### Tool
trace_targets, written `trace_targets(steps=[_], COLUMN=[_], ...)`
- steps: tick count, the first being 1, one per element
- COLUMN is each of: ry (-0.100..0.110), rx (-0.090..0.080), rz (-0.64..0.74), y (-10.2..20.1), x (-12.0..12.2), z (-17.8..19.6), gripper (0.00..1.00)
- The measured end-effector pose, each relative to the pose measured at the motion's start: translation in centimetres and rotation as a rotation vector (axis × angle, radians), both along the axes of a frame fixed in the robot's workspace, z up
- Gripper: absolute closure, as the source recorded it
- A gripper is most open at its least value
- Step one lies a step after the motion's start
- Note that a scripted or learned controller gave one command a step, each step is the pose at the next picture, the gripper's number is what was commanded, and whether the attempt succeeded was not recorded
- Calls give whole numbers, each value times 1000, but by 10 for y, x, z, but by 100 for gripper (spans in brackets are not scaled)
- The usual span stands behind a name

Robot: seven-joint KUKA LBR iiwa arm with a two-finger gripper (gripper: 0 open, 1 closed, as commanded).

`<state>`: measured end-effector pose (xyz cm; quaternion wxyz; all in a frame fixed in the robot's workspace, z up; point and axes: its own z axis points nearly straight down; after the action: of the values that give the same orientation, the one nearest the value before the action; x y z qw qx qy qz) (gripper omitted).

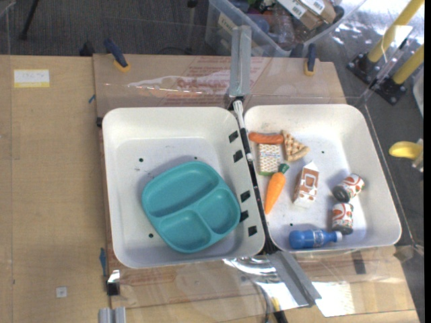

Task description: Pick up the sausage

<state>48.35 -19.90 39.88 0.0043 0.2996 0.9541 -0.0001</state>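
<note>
The sausage (pixel 267 138) lies at the far left of the right bin (pixel 377 180), just above a small packet (pixel 270 159) and beside a waffle wedge (pixel 293 147), with the carrot (pixel 275 190) nearby.

teal tray (pixel 191 206) smooth matt plastic; white bins (pixel 121 180) glossy plastic; bench (pixel 47 200) matt wood; sausage (pixel 267 138) shiny.

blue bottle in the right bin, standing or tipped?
Tipped. The blue bottle lies on its side along the right bin's near wall, cap end pointing right.
</note>
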Motion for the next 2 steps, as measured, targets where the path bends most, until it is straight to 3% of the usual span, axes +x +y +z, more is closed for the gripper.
trace_targets(steps=[1,2], ry=[-1,1], rx=[0,1], rz=[-6,-14], y=[1,5], x=[16,15], z=[39,38], gripper=[100,100])
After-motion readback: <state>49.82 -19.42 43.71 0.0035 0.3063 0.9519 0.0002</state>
